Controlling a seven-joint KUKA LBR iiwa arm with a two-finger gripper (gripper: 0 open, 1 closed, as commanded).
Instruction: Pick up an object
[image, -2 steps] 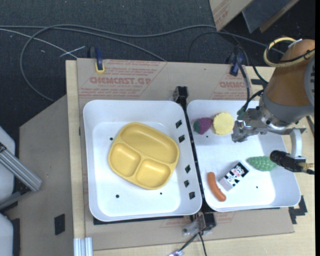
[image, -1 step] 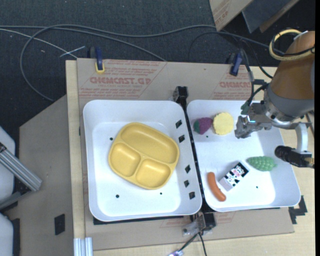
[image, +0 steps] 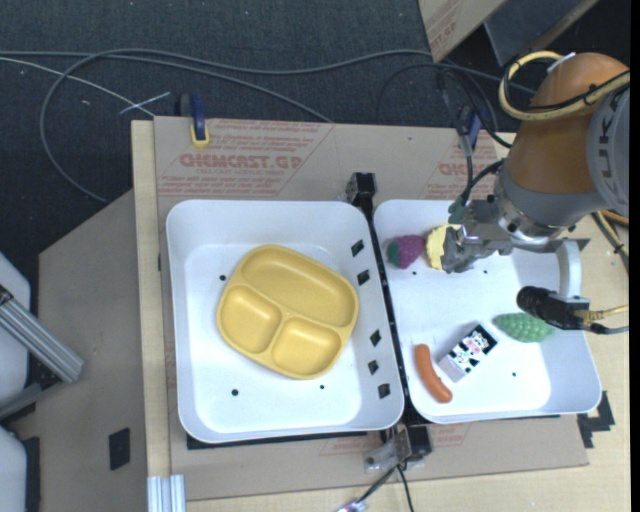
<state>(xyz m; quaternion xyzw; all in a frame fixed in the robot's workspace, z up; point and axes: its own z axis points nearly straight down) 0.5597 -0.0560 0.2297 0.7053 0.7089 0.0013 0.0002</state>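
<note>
glossy yellow three-compartment plate (image: 288, 324); jaws (image: 456, 250) near a perhaps plush purple lump (image: 404, 251)

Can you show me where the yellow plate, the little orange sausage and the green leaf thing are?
yellow plate (image: 288, 311): camera view, on the middle ridge between its compartments.
orange sausage (image: 432, 374): camera view, mid-length of it.
green leaf (image: 524, 327): camera view, on its bumpy middle.

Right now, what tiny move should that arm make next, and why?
Probably a short drop straight down: the hand hangs over the small yellow round toy beside the purple grape-like toy in the right white bin, and I can't see it gripping anything.
</note>
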